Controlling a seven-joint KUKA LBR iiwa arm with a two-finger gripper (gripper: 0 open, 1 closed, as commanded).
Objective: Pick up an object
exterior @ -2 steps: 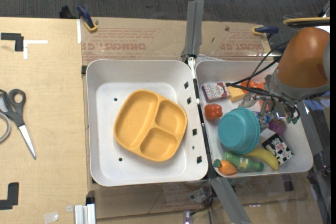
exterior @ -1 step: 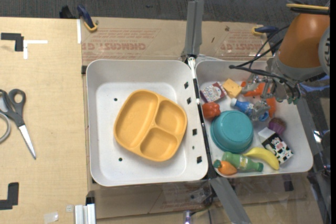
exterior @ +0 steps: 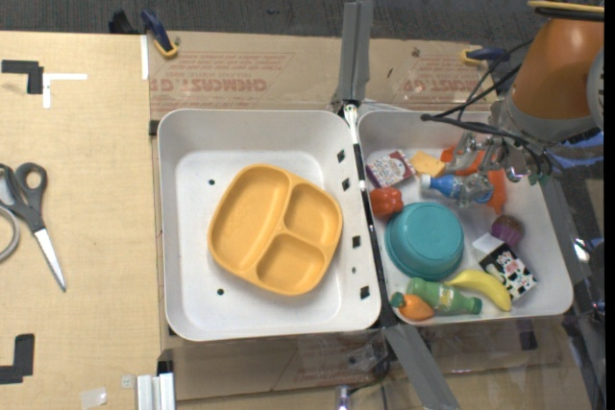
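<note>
The jaws are reaching down into the far part of the right bin, over a small blue object beside an orange piece; whether they are apart or together I cannot tell. The arm is leaning in from the far right. The teal bowl is sitting just nearer, and the yellow divided plate is lying in the left bin.

Red printed lettering runs upside down along the flat brown cardboard sheet behind the two white bins; it is too blurred to read for certain. A small white packet with a red label carries illegible print
</note>
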